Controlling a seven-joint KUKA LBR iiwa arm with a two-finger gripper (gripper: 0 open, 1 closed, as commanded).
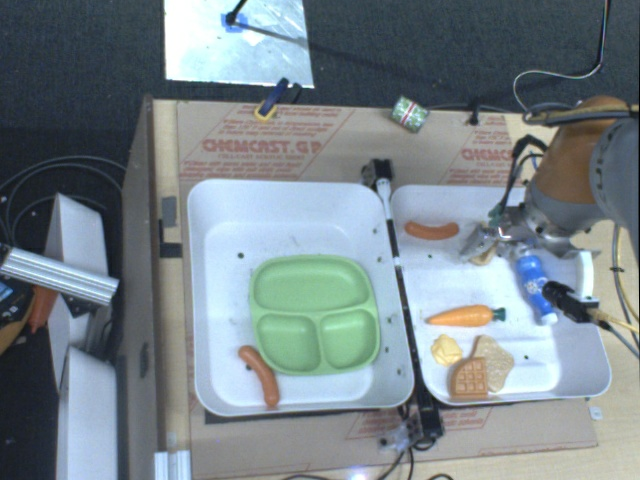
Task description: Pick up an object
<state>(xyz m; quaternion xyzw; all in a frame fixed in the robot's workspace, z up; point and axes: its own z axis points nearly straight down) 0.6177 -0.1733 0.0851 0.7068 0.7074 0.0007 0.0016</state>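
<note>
- No single object is fixed by the task; the pieces nearest the claw [487, 240] are a sausage [432, 231] at the back of the right bin [600, 368] and a blue bottle [535, 286] just beside the wrist
- The claw is seen low over the back of the right bin, between the sausage and the bottle; something pale lies at its tip, but what it is cannot be made out
- Whether the claw is spread or pressed together cannot be told, since it is small and blurred, and nothing can be said to be held
- A carrot [462, 317] is laid across the middle of the same bin, and a yellow lump [447, 349], a slice of bread [494, 361] and a waffle [467, 378] are bunched at the front, touching or nearly so; the loose scatter is judged to leave room for a grasp from above
- The left bin [210, 268] is taken up by a green divided tray [315, 313], with a second sausage [261, 374] lying at its front left corner
- Both bins are set side by side on a cardboard sheet [300, 143] printed in red, which bears a small clip [271, 101] and a green can [409, 113] at the back
- The bench is surrounded by dark carpet [80, 58], with a shiny panel [238, 28] behind and cables [60, 183] at the left
</note>
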